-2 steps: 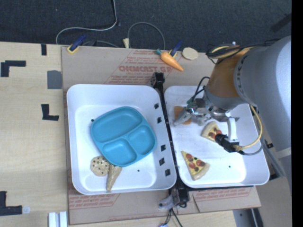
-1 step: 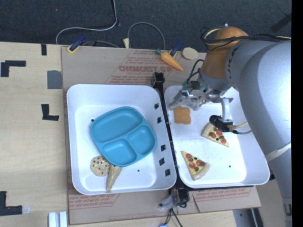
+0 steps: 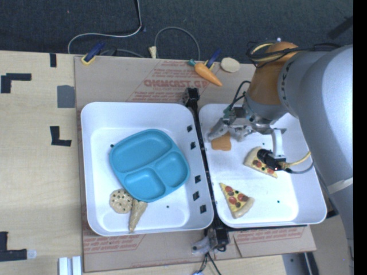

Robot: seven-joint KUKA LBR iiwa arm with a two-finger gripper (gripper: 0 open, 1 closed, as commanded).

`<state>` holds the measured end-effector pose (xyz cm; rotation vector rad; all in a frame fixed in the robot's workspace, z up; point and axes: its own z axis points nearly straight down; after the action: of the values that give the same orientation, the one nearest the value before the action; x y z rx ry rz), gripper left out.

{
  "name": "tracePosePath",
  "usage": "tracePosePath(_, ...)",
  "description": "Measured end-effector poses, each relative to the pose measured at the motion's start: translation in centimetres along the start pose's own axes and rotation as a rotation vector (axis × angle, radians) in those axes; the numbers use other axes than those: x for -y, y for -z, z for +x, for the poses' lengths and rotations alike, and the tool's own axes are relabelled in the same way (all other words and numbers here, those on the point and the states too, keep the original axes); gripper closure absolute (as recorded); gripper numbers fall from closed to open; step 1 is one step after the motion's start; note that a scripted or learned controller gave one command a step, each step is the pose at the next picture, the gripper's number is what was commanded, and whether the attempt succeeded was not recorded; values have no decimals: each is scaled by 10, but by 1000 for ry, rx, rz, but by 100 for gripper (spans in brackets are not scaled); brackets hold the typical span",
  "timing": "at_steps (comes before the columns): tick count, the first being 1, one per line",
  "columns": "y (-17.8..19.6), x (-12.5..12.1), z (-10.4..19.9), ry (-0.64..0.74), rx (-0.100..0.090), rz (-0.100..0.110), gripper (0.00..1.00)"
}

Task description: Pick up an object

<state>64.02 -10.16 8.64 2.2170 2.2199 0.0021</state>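
The grey arm (image 3: 327, 107) loomed nearest; its jaws (image 3: 225, 132) sat low over an orange block (image 3: 221, 143) in the right bin (image 3: 309, 211), their opening impossible to tell. The block looked light, stiff, best pinched across its flat sides.

orange block (image 3: 221, 144) | flat | right bin (image 3: 309, 211), upper-left part

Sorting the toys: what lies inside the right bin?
The right bin holds two pizza slices and an orange-brown piece under the tool. The arm hides the bin's far right corner.
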Motion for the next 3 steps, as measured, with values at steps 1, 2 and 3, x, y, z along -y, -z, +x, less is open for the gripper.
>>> tracePosePath(1, -1, -29, 3, 1, -1, 7, 0)
tracePosePath(2, 0, -8, 3, -1, 0, 1, 0)
tracePosePath(3, 11, -8, 1, -2, 3, 0, 100)
